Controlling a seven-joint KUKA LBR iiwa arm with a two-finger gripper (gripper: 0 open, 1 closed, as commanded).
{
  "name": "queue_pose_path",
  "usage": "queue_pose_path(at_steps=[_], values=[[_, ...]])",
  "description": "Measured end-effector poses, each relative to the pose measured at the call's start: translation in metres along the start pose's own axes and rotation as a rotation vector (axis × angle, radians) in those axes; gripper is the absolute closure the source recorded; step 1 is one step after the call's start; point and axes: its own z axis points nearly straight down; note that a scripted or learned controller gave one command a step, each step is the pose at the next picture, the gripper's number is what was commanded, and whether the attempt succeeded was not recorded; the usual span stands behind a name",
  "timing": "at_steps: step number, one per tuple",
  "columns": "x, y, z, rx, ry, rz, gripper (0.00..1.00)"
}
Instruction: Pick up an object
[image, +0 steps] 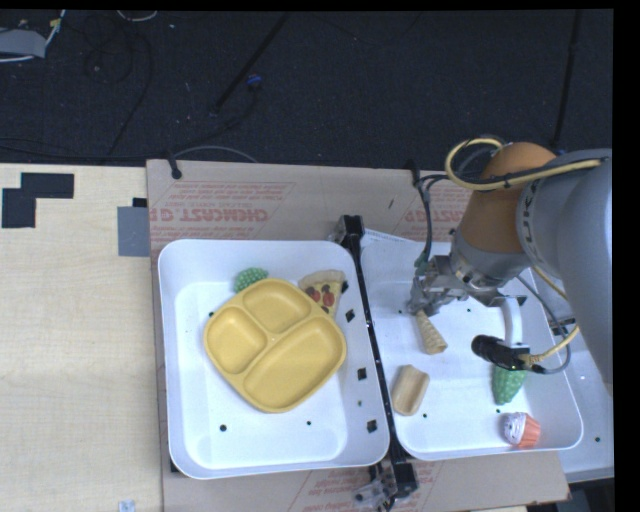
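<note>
Gripper (428, 300) poised just above waffle cone (431, 332) in right bin (480, 445); finger spread unreadable; cone's taper could let it squirt free.

bins (200, 440): smooth white plastic | tray (275, 343): glossy yellow plastic (compartmented) | bench (70, 340): matt pale wood

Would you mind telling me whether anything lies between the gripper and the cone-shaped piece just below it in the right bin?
Nothing visible does. The gripper sits right above the upper end of the tan cone in the right bin. The tan bread-like piece and the green toy lie apart from it, off that line.
</note>
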Motion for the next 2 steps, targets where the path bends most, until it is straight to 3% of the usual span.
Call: queue_pose_path(at_steps=[2], values=[[-0.003,0.012,-0.088,-0.008,-0.002,-0.003,1.00]])
